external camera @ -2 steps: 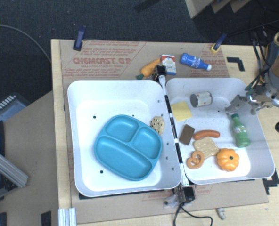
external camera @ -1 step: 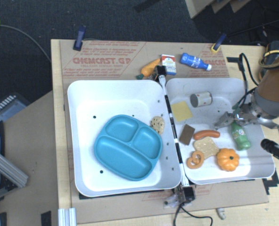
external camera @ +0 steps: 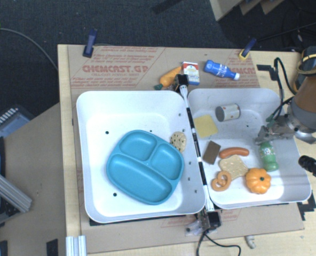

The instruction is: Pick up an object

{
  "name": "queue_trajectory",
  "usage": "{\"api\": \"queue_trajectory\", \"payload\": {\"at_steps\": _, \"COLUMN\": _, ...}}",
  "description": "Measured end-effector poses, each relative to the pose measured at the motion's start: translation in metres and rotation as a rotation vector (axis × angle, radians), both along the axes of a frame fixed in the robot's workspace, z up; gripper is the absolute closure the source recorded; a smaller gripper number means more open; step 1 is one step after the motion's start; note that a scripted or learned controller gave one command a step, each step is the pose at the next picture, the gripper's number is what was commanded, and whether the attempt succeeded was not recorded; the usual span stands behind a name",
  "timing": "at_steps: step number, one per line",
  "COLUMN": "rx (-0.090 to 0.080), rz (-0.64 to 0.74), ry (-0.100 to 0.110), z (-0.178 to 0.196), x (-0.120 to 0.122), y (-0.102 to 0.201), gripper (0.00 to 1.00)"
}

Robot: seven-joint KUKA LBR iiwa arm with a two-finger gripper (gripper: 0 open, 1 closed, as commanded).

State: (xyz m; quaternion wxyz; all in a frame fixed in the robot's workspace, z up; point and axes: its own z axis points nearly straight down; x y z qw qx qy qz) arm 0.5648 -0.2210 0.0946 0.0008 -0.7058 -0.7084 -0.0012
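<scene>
The gripper (external camera: 268, 135) sits at the right side of the right bin (external camera: 254, 96), directly above the top of a green bottle (external camera: 268, 157); whether its fingers are spread or pinching the bottle cannot be told from this angle. Lower in that bin lie an orange pumpkin (external camera: 258, 181), a slice of bread (external camera: 233, 167), a pretzel (external camera: 221, 181), a sausage (external camera: 234, 152), a brown block (external camera: 212, 152), a yellow square (external camera: 205, 126) and a grey can (external camera: 228, 112). The left bin (external camera: 94, 121) holds a blue divided tray (external camera: 144, 166) and a cookie (external camera: 178, 140).
</scene>
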Motion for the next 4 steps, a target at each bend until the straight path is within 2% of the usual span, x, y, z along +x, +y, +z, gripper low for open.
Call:
{"api": "queue_trajectory", "payload": {"at_steps": 1, "rx": -0.003, "rz": -0.002, "ry": -0.002, "z": 0.042, "x": 0.018, "y": 0.074, "gripper": 1.00}}
{"api": "queue_trajectory", "payload": {"at_steps": 2, "rx": -0.001, "rz": -0.001, "ry": 0.002, "z": 0.096, "x": -0.015, "y": 0.166, "gripper": 1.00}}
{"api": "queue_trajectory", "payload": {"at_steps": 3, "rx": -0.004, "rz": -0.003, "ry": -0.001, "z": 0.090, "x": 0.013, "y": 0.151, "gripper": 1.00}}
{"api": "queue_trajectory", "payload": {"at_steps": 4, "rx": -0.004, "rz": -0.003, "ry": -0.001, "z": 0.090, "x": 0.013, "y": 0.151, "gripper": 0.00}}
